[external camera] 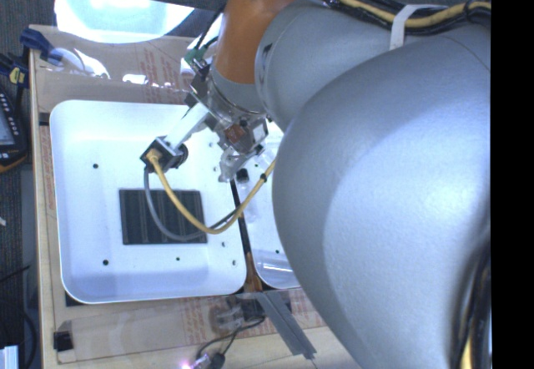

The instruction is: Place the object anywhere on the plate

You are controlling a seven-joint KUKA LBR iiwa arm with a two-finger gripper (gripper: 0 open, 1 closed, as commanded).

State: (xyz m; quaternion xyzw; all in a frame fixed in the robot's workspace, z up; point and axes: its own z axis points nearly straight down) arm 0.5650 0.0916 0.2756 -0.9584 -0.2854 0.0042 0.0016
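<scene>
Plate (pixel 163 215), dark and ribbed, flat in white bin (pixel 92 133) on wooden bench (pixel 125 330); fingers (pixel 234 154) above bin edge, spread untellable.

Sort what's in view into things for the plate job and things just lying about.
Job: gripper, dark ribbed plate, left bin holding it.
Lying about: black device off the bench's left edge, blue-handled item at the top left corner, cable clutter below the bins.
</scene>
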